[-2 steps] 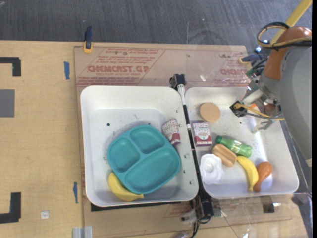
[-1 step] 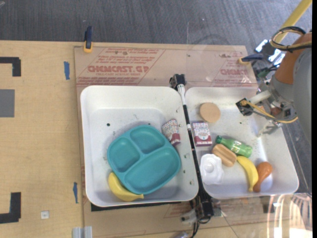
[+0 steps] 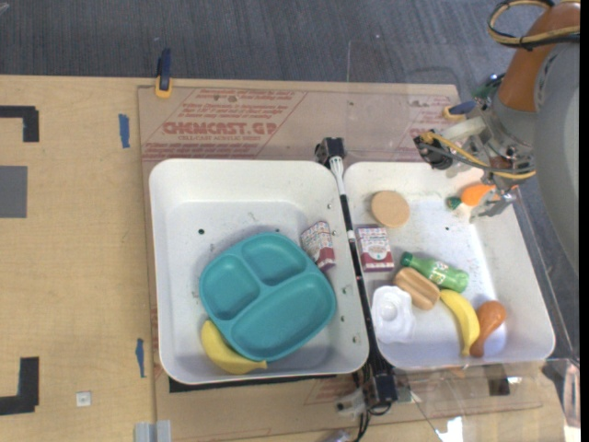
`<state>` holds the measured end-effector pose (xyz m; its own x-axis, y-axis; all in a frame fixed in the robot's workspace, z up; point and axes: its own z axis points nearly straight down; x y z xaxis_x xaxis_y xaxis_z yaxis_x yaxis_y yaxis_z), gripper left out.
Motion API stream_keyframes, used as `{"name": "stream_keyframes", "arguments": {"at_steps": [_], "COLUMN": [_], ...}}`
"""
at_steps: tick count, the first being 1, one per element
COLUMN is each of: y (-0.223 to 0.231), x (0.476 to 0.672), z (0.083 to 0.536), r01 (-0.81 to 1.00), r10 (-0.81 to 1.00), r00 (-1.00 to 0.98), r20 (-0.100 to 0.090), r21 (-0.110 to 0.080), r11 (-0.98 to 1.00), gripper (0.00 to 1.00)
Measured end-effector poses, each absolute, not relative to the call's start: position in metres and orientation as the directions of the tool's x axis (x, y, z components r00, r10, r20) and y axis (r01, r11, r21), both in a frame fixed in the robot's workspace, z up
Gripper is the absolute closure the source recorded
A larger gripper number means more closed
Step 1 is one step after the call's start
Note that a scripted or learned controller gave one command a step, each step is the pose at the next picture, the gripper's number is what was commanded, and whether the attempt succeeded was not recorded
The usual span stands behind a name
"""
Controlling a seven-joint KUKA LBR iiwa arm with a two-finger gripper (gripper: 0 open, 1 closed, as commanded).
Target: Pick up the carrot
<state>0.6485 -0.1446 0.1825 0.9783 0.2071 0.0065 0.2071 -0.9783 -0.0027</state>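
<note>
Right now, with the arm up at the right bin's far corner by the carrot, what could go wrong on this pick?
1. The carrot sits at the upper right edge of the right bin, beside its wall; the gripper may hit the rim or wall.
2. The carrot looks small and is partly covered by the gripper, so whether it is held is unclear; it could slip out on the lift.
3. Loose cables hang near the wrist and might snag.

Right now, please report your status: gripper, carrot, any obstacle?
Gripper at right bin's upper right corner. Carrot at the gripper tip, grasp unconfirmed. Round cracker lies well left, apart.
</note>
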Motion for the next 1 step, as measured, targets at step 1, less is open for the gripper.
{"name": "stream_keyframes", "arguments": {"at_steps": [1], "y": [-0.1758], "x": [0.6505], "z": [0.0949], "r01": [0.201], "r10": [0.201], "r00": [0.980], "r20": [-0.004], "r21": [-0.005], "r11": [-0.980], "gripper": [0.00]}}
